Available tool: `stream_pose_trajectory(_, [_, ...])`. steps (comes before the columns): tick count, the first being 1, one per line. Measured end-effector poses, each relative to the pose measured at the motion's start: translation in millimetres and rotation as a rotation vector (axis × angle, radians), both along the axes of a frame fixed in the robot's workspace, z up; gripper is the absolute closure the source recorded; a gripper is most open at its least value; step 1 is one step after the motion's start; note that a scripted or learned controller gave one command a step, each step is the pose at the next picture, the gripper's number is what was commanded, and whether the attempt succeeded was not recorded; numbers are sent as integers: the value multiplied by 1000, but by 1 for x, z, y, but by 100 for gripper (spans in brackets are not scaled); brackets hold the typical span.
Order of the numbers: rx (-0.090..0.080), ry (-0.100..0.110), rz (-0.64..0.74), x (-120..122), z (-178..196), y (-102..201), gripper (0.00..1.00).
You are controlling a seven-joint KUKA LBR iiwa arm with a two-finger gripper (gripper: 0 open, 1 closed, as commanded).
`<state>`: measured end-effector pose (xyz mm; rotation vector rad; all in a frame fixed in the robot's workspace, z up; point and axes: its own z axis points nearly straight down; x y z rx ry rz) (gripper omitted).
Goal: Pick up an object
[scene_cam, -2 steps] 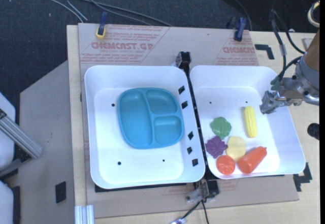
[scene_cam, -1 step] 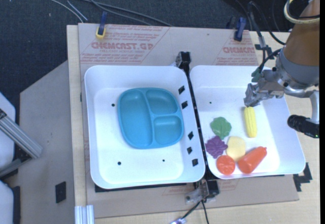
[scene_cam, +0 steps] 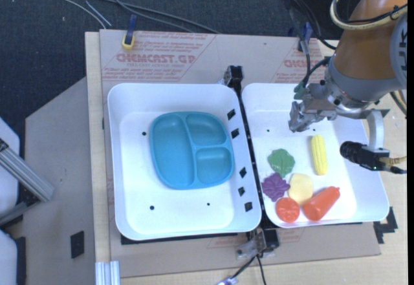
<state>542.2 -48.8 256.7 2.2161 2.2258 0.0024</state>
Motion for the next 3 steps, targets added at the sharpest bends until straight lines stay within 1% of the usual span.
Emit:
stream_pose_trajectory(1, [-1, 0, -1, 13, -4, 40, 100])
stream_pose_trajectory(2, [0, 1, 0, 33, -23, 88, 100])
stream_pose_trajectory(3, [1, 1, 1, 48, -36, 140, 100])
